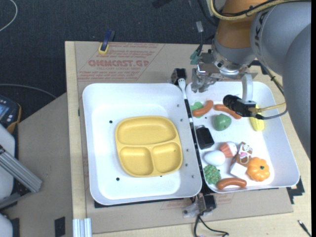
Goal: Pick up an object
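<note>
The tool [201,85] hangs over the right bin's [281,137] far-left corner — its opening cannot be told.

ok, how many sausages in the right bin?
3. One sausage at the far left by the hand, one right of it, one at the near edge. Others may be hidden.

A divided tray [147,146] lies in the left bin [98,102], well left of the gripper [203,84]. In the right bin [281,132], a sausage [202,108] lies just below the fingers, with an egg [214,158] and pumpkin [258,169] farther toward the near rim.
</note>
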You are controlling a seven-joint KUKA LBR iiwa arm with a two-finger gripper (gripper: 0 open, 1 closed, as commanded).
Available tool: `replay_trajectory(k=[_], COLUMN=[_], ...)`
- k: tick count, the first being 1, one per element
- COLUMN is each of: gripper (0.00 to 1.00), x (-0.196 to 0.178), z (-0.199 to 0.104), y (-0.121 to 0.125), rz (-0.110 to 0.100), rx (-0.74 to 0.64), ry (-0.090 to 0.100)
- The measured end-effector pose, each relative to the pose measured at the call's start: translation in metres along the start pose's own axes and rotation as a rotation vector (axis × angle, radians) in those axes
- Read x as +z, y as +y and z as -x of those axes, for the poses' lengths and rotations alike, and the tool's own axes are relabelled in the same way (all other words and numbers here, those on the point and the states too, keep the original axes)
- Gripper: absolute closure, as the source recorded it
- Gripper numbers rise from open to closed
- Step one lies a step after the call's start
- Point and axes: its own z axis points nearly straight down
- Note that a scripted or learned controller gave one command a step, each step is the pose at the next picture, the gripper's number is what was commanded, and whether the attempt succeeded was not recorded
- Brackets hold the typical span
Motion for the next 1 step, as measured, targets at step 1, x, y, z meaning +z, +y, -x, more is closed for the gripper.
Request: replay_trajectory(k=[1], gripper=[1.00], x=[-0.0062], z=[-0.0471], y=[0.0140], rz=[-0.001], rx=[0.002], ry=[0.000])
